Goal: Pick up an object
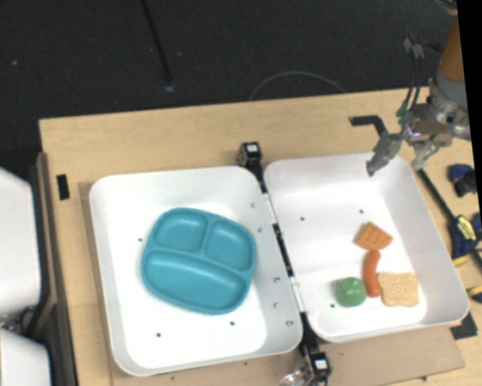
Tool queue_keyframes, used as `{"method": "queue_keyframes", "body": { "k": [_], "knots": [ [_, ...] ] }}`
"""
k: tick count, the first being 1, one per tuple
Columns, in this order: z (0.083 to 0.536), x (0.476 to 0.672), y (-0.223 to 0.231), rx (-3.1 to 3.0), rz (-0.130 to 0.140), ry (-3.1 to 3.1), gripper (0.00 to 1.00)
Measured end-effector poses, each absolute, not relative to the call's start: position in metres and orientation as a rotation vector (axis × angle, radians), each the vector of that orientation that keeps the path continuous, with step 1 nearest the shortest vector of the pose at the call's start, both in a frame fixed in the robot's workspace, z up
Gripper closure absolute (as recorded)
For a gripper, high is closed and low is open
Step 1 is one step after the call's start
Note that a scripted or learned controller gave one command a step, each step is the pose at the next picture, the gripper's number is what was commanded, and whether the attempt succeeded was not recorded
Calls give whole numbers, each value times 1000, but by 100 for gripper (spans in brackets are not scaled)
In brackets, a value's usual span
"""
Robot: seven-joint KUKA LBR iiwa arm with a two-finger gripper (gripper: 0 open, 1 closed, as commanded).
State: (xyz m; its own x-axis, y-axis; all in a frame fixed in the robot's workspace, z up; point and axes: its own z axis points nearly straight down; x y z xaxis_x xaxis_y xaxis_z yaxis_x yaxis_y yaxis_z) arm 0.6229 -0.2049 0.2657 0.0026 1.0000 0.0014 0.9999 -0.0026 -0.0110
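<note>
The pale wooden tabletop point(165, 136) carried two shallow white plastic bins. The left bin point(127, 330) held a teal divided plate point(198, 259). In the right bin point(336, 194) lay a tan bread slice point(399, 289), green ball point(350, 292), orange waffle piece point(372, 237) and orange sausage point(371, 273). My end effector point(401, 151) hung over its far right corner, fingers apart, holding nothing.

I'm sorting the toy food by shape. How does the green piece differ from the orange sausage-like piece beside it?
The green piece is round and squat; the orange sausage piece is long and narrow, lying roughly lengthwise up the view. The green one sits left of it, nearer the bin's divider. Both lie in the right bin, close together near its front edge.
</note>
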Motion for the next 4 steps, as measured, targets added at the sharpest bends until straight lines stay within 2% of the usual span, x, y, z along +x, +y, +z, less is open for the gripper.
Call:
{"method": "queue_keyframes", "body": {
  "k": [1,2,3,4],
  "knots": [
    [274,625,-204,-2223,-2,-2223,0],
    [220,633,-200,-2217,5,-2226,0],
    [175,631,-195,-2218,4,-2227,0],
    [118,637,-202,-2221,6,-2222,0]
  ]
}}
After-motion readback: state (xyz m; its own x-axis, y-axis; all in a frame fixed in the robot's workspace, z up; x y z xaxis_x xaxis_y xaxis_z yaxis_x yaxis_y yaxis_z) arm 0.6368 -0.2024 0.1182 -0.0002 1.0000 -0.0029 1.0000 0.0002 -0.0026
